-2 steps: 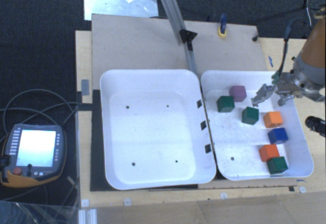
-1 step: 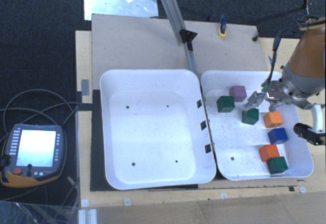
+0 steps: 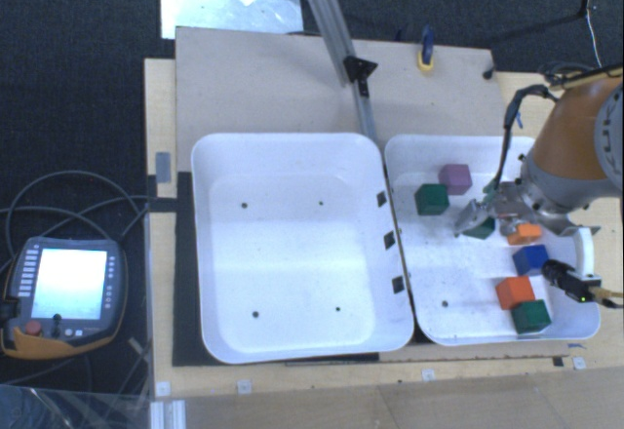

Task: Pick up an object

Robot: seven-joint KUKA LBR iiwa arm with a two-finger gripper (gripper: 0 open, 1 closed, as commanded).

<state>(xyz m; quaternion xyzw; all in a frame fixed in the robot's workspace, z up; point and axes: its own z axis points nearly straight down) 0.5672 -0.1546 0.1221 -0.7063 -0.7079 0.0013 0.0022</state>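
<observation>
Hovering tool [image 3: 477, 219] | teal block [image 3: 481, 230] touching its tip | right bin [image 3: 429, 320]

Left bin [image 3: 292, 164]: the floor lies bare from wall to wall, giving open passage across it. Right bin [image 3: 429, 320]: the near-left part of the floor is open, while blocks crowd the rest. A dark green block [image 3: 432, 199] and a purple block [image 3: 455, 177] sit close together toward the far wall. An orange block [image 3: 515, 292] and a second green block [image 3: 531, 317] touch near the front right corner, with a blue block [image 3: 528, 258] just behind them. The gripper [image 3: 478, 220] and arm [image 3: 575, 149] occupy the right-centre of this bin. A slanted metal pole [image 3: 331, 13] crosses above the table [image 3: 273, 86] behind the bins.
</observation>
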